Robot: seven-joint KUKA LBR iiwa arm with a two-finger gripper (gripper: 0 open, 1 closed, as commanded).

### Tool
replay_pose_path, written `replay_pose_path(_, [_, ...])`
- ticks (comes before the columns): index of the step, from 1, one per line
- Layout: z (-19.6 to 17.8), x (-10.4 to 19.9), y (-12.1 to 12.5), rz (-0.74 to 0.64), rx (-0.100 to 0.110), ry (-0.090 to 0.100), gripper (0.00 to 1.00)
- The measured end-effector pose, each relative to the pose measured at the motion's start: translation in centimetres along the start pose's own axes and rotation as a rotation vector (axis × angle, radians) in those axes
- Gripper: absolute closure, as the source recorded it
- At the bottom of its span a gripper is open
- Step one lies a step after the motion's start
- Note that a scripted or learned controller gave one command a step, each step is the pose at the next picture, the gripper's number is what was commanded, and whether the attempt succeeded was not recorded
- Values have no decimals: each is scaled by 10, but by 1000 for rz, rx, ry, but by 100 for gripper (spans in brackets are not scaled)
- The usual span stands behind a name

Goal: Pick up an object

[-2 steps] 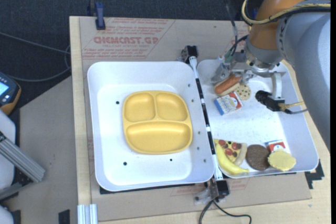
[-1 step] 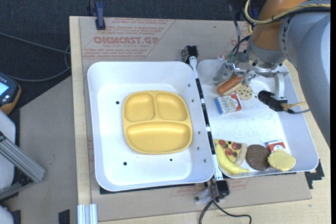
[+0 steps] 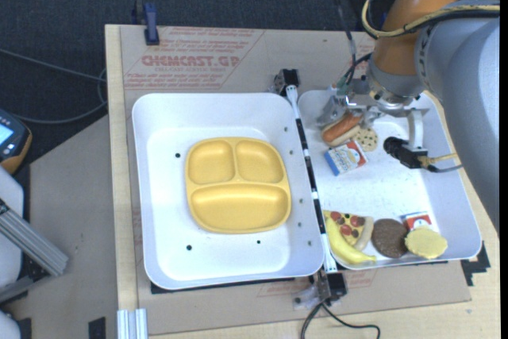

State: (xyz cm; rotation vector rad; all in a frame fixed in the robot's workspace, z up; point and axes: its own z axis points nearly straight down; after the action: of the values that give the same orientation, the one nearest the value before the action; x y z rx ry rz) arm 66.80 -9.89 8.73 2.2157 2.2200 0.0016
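A yellow divided plate (image 3: 237, 185) rests centred in the left bin (image 3: 151, 171). A blue clamp (image 3: 148, 22) grips the bench board's (image 3: 119, 250) far-left edge. A black clip (image 3: 287, 79) sits between the bins' far corners.

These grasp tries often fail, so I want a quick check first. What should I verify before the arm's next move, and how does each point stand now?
1. Gripper over the right bin: ok, at its far left corner.
2. Target under it: ok, the hot dog lies just below.
3. Jaws open or shut: cannot tell.
4. Anything held: cannot tell.
5. Room around target: not ok, the cookie and blue carton crowd it.
6. Yellow tray out of the way: ok, in the left bin.
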Motion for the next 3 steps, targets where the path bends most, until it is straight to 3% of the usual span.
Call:
replay_pose_path(1, [0,-5,-13,2,-1,1,0])
replay_pose_path(2, [0,0,0,1,-2,0,0])
replay_pose_path(3, [-13,0,2,0,-8,-3,100])
